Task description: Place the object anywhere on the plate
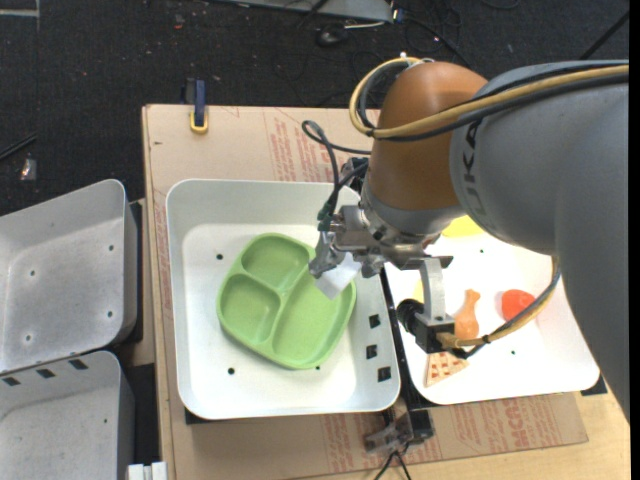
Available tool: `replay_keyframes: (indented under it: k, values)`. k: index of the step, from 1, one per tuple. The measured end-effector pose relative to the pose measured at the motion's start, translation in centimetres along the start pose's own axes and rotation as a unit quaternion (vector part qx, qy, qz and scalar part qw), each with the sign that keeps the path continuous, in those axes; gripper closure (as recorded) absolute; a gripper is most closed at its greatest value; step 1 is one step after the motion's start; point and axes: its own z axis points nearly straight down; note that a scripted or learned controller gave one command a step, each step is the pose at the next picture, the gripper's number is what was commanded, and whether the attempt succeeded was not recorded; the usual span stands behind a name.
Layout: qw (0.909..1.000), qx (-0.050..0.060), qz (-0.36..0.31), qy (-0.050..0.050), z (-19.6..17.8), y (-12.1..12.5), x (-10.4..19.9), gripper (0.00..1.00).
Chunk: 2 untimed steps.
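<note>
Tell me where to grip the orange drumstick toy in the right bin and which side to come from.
Grip the drumstick across its narrow upper shaft, coming straight down from above. It lies flat on the bin floor, thin end toward the bin's back, and the bulb end looks too wide and sits close to the waffle piece.

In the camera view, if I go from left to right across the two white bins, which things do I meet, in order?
Green plate in the left bin → gripper over the plate's right edge → waffle-patterned slice → orange drumstick-like piece → red piece.
</note>
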Motion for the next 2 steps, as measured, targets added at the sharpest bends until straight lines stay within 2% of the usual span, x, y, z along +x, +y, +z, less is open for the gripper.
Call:
replay_keyframes:
  k: [1, 2]
  values:
    - [1.0000, 0.001, 0.000, 0.000, 1.22, -2.85, 3.86, 1.00]
    - [1.0000, 0.000, 0.003, -0.001, 1.15, -2.70, 3.61, 0.00]
